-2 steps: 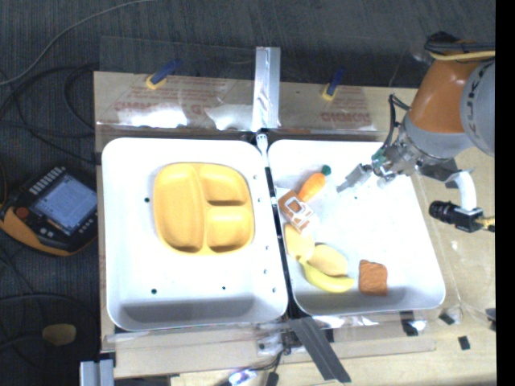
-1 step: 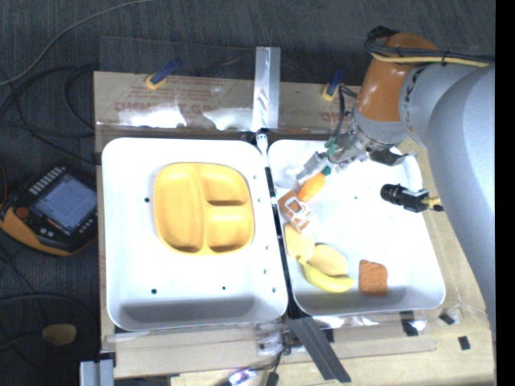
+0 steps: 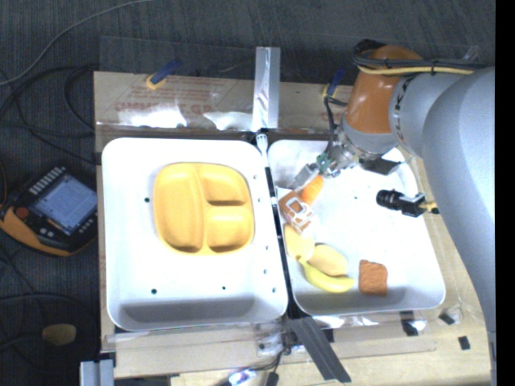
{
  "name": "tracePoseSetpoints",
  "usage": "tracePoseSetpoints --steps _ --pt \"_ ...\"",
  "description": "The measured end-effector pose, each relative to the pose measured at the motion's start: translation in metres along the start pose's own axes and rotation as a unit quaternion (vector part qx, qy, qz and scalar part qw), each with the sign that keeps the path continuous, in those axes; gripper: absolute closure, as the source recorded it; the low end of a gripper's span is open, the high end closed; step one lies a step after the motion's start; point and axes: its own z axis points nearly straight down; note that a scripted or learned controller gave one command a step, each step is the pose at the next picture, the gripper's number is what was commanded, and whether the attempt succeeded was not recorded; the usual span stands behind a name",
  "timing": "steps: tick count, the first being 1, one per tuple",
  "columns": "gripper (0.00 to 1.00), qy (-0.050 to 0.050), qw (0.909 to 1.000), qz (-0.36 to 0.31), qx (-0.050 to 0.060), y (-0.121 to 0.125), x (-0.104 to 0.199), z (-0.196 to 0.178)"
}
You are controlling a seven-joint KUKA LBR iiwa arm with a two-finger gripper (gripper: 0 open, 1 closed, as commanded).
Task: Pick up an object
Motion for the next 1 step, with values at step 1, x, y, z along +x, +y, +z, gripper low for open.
tracePoseSetpoints --steps 1 --pt "1.00 -0.002 1.0000 -0.001 -0.002 0.0019 -0.0004 -0.0113"
